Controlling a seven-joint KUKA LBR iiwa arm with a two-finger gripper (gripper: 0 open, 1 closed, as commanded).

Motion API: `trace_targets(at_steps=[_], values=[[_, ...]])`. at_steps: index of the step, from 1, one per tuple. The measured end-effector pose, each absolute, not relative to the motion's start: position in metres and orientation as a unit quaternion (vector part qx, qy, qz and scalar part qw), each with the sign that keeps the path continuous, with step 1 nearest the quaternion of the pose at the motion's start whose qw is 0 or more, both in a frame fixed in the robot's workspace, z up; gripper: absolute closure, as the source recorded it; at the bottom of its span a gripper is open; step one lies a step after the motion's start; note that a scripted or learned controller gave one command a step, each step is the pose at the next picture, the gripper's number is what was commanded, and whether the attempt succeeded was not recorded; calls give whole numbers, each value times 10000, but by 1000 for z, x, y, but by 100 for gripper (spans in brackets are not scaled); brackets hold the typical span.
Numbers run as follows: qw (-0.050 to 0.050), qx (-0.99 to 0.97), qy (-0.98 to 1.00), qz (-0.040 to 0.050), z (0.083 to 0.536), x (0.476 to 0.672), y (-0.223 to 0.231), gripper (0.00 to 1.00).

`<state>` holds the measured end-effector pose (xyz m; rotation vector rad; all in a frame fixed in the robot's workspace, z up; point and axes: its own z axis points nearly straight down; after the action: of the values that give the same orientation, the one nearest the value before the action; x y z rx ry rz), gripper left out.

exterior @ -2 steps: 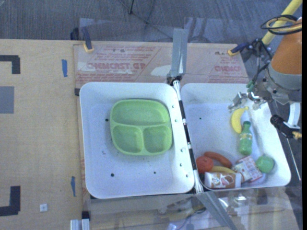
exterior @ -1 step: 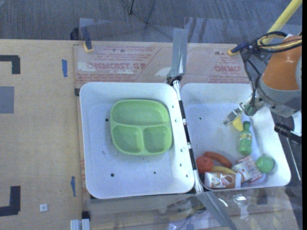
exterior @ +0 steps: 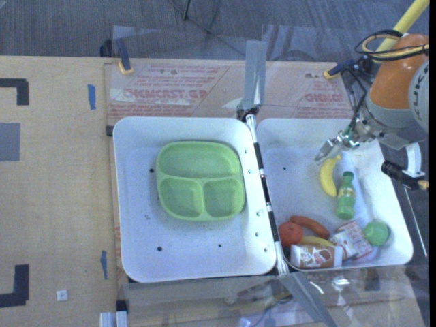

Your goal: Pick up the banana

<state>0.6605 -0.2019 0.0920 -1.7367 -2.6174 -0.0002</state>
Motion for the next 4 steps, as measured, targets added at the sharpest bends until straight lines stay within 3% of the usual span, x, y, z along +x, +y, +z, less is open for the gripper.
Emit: trace_targets(at_steps=[1,2,3,4], values=[[-9,-5531,-8331,-5,102,661,-203,100],[-8,-5531,-8331,-5,102,661,-203,0],[-31,-5672,-8236,-11,88,610,-174,0],[-60,-5684,-8227,-14,98,611,-176,100]])
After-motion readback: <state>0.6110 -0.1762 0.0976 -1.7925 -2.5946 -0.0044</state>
